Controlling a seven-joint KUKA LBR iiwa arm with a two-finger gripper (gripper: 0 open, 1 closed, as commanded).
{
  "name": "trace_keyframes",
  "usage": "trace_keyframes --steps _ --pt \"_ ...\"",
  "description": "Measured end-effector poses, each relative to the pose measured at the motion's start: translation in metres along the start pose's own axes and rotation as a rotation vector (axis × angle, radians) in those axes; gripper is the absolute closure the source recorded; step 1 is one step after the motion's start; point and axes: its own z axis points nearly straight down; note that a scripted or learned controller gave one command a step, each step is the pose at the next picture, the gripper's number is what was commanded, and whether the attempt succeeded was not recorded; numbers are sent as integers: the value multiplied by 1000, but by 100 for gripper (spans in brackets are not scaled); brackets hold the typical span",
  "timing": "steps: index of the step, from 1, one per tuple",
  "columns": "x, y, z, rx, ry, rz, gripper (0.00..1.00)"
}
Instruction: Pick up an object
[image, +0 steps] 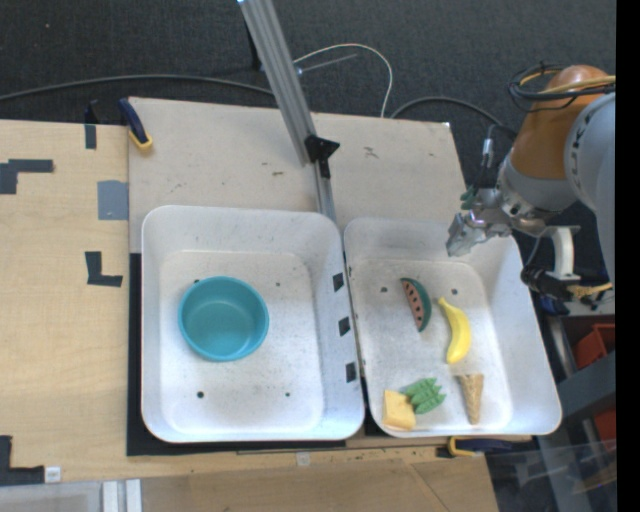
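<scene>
In the right bin (520, 400), closest to the near edge, lie a yellow block (398, 411), a green leafy toy (426, 394) touching it, and an ice cream cone (471, 396) near the near right corner. A little farther, about the middle of this bin, a banana (456, 331) lies beside a watermelon slice (416, 303), the two apart. In the left bin (165, 300) a blue bowl (224, 318) sits upright in the left half. The arm (560, 130) comes in from the right side and bends down, so the gripper (464, 240) hangs over the far right corner of the right bin, well apart from all the toys. Nothing is seen between its tips; whether it is spread or closed I cannot tell.
</scene>
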Motion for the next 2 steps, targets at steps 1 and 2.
trace_keyframes --steps 1,2 --pt "-5 -7 -49 2 0 1 100" --pt "-12 -9 -108 0 -1 0 100"
